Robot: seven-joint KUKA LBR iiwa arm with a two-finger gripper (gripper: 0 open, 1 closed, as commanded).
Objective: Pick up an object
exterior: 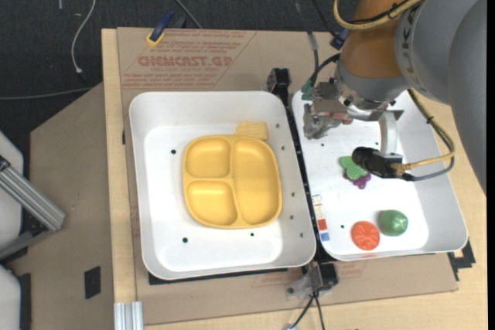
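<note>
Arm over the right bin [433,166], its gripper [319,124] near the back-left corner.
You cannot tell the jaws' state; the round tomato [366,235] and lime [393,222] sit axisless near the front.

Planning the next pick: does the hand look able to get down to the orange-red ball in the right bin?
Probably yes. The orange-red ball lies in the open near the bin's front, beside the green ball, with nothing over it; the hand hangs at the bin's far end.
</note>
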